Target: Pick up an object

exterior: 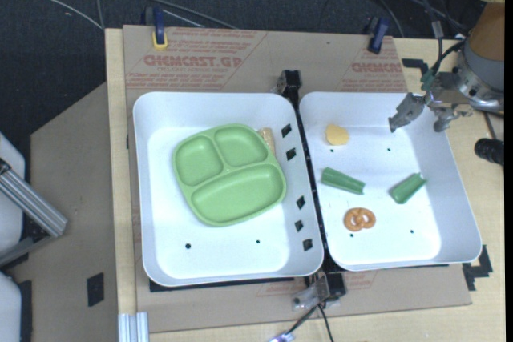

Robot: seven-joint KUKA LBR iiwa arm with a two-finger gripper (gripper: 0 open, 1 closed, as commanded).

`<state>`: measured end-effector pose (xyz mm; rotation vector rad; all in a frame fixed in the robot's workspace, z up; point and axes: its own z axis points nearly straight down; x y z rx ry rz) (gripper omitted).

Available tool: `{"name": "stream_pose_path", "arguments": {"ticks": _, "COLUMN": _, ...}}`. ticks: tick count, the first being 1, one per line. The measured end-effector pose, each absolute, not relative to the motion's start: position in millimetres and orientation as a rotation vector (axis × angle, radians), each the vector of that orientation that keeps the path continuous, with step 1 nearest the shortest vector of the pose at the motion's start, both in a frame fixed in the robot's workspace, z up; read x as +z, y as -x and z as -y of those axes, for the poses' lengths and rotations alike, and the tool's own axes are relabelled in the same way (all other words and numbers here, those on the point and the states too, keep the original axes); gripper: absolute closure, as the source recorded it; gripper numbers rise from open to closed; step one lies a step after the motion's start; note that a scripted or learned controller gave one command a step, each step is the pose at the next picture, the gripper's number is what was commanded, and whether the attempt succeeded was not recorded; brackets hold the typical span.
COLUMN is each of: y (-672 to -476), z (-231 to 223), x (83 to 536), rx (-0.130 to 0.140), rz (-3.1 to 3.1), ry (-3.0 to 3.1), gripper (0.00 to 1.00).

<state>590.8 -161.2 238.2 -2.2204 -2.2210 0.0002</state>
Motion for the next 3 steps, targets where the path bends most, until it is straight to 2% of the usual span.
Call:
{"name": "stream_pose_path", "arguments": {"ticks": 2, "y": -581.2, "z": 152, "x": 121, "rx": 0.004, "rz": 2.217, "ry": 2.217, "gripper": 0.00}}
{"name": "stream_pose_path", "arguments": {"ticks": 3, "y": -580.5, "z": 151, "x": 83, "rx": 0.004, "rz": 2.217, "ry": 2.217, "gripper": 0.00}}
